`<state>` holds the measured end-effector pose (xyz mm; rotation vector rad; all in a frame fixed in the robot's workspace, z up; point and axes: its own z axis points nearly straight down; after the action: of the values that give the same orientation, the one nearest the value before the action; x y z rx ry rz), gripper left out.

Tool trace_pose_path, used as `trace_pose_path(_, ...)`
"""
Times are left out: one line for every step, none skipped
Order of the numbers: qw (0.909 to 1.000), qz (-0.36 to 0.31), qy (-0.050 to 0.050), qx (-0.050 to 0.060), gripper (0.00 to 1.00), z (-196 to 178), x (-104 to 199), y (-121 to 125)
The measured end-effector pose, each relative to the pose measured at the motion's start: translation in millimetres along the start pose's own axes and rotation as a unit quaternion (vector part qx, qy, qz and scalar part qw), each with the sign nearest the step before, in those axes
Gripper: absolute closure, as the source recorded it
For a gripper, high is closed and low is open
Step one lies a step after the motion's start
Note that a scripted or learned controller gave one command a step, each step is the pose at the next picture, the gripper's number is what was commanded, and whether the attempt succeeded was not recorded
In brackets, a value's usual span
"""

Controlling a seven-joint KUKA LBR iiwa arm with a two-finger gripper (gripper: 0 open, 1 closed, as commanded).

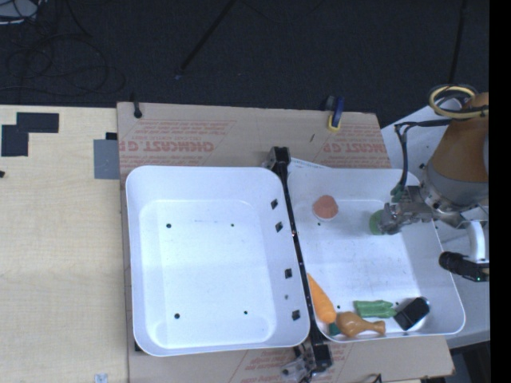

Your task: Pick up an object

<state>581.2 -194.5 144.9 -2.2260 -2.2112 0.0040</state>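
While its spread is impossible to tell, the pincer [393, 218] is reaching for the small round green object [377, 223] near the right white bin's [359, 270] far edge, needing closure next.

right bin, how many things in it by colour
Green: 2, a round one by the gripper, a long one near the front
Orange: 1, carrot
Pink: 1, disc
Tan: 1, drumstick-like piece
Black: 1, block
Total: 6
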Motion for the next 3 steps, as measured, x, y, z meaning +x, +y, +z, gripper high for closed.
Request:
trace_pose_path(1.0000, -0.004, 0.000, 0.000, 1.00, 60, 62, -30)
trace_pose_path(1.0000, -0.002, -0.001, -0.002, 1.00, 57, 74, -61)
trace_pose_path(1.0000, -0.007, 0.001, -0.005, 1.00, -48, 146, -71)
